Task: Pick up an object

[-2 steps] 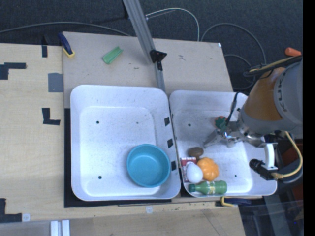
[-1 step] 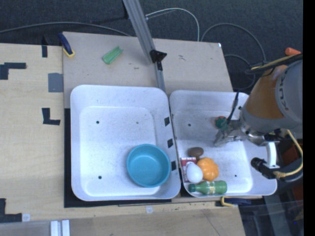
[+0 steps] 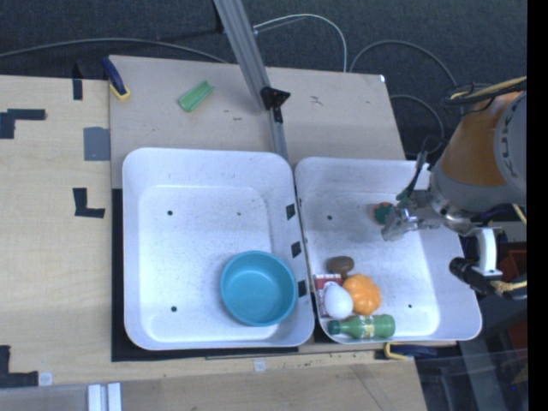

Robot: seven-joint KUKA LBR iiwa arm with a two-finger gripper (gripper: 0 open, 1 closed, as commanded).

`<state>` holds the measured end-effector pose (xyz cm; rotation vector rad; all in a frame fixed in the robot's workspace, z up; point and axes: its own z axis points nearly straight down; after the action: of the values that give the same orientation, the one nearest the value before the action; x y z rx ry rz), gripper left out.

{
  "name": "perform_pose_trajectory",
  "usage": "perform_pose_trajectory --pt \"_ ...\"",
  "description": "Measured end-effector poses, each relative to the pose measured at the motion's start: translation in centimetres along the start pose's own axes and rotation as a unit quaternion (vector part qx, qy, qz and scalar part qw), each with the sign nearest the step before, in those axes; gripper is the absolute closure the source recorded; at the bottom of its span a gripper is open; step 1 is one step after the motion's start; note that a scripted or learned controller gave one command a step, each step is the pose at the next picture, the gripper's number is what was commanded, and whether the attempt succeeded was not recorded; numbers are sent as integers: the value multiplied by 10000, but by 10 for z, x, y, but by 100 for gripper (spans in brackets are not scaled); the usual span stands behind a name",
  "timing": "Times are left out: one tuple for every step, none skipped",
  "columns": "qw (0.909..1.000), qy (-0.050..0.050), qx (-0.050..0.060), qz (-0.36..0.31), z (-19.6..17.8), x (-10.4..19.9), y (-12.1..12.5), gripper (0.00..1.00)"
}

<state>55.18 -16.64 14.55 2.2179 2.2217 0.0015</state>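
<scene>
My gripper point(image 3: 390, 222) hangs over the right bin point(image 3: 342, 191), near its right middle, with a small dark green thing point(image 3: 380, 212) at its tips; whether it is gripped is unclear. At the bin's front lie an orange fruit point(image 3: 363, 293), a white egg point(image 3: 337, 300), a brown oval piece point(image 3: 341, 265), a red-and-white box point(image 3: 324, 281) and a green bottle point(image 3: 364, 326) on its side. A blue bowl point(image 3: 257, 288) sits in the left bin point(image 3: 171, 187).
A grey pole point(image 3: 244, 41) slants down from the top to the gap between the bins. A green clip point(image 3: 194, 96) and a blue-yellow clamp point(image 3: 116, 80) lie on the board behind the bins. Cables loop at the back right.
</scene>
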Motion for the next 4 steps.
perform_pose_trajectory --pt "10000 -4 -13 -1 -63 1 5 100" --pt "10000 4 6 1 -81 1 5 100" --pt "10000 11 21 -21 -70 54 17 100" --pt "10000 12 22 -24 -65 104 19 100"
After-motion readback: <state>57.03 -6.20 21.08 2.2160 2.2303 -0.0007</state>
